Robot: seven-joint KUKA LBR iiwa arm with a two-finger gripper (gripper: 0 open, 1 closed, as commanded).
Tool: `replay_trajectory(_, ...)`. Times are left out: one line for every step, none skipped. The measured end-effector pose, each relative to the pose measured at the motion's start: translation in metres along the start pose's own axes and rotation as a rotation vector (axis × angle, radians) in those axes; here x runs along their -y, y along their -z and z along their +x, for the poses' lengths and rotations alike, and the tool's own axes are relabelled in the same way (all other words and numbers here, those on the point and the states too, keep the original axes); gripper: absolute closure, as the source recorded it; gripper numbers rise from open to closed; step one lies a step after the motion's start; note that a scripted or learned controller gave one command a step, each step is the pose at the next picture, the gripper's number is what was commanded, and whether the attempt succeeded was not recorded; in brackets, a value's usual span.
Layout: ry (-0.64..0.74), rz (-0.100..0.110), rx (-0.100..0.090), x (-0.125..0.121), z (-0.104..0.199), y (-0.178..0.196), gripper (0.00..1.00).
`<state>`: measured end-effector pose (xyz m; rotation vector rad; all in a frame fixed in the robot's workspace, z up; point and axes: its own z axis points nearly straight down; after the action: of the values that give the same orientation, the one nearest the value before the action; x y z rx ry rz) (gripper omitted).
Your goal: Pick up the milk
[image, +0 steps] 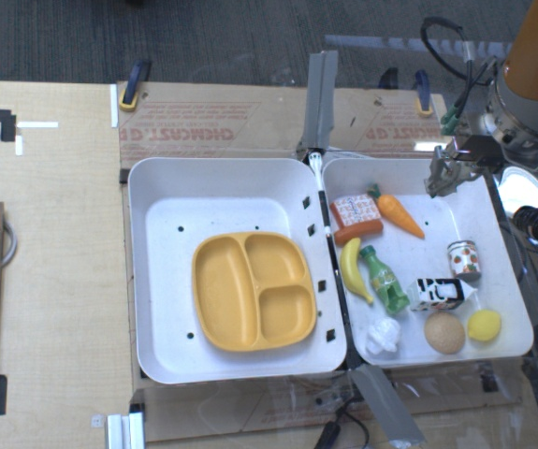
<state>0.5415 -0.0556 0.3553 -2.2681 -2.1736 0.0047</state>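
The milk (437,293) is a small white carton with black patches, lying on its side near the front of the right bin (493,215). It rests between a green bottle (384,279) and a round tan ball (444,332). My gripper (443,178) hangs over the bin's back right corner, well behind the milk, with nothing between its fingers.
The right bin also holds a banana (354,269), a carrot (400,213), a red waffle-like block (356,213), a small can (463,259), a lemon (484,325) and a crumpled white piece (382,335). A yellow divided plate (253,289) sits in the left bin (156,251).
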Motion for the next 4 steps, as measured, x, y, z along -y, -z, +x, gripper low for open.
replay_trajectory(0.154,0.000,0.001,0.065,0.066,0.078,1.00)
replay_trajectory(0.279,0.001,0.000,0.068,0.126,0.055,1.00)
replay_trajectory(0.281,0.004,0.003,0.065,0.126,0.063,1.00)
replay_trajectory(0.283,0.006,0.005,0.063,0.126,0.071,1.00)
